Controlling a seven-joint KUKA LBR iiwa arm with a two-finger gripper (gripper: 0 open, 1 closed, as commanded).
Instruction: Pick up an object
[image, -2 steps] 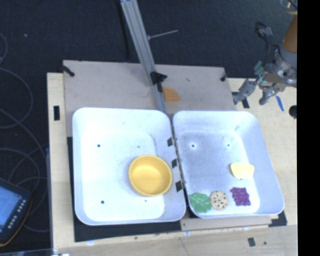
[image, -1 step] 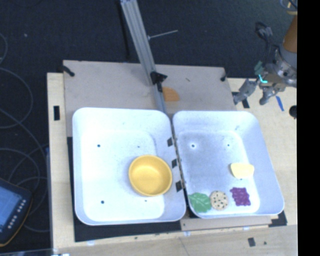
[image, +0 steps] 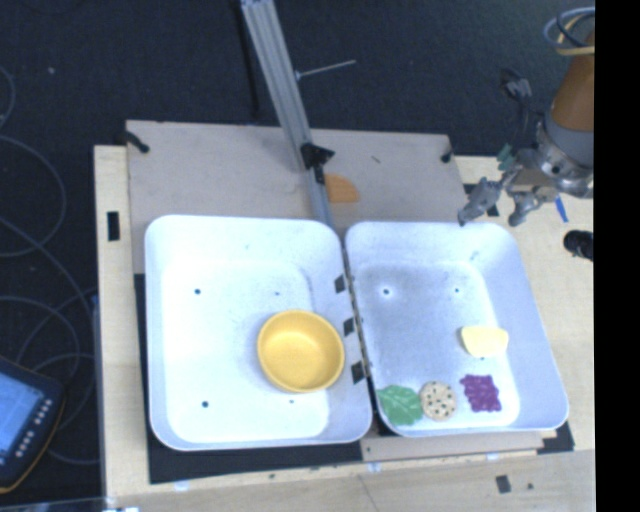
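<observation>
Yellow piece (image: 484, 341) at four o'clock lies flat, so the open, empty gripper (image: 497, 208) (at two o'clock) may slide off it.

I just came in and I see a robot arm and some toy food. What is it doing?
The robot arm's gripper hangs with open fingers above the far right corner of the right bin, holding nothing. That bin has a pale yellow piece, a purple grape bunch, a cookie and a green leafy piece near its front edge. A yellow bowl sits in the left bin. Nothing has been picked up yet.
</observation>
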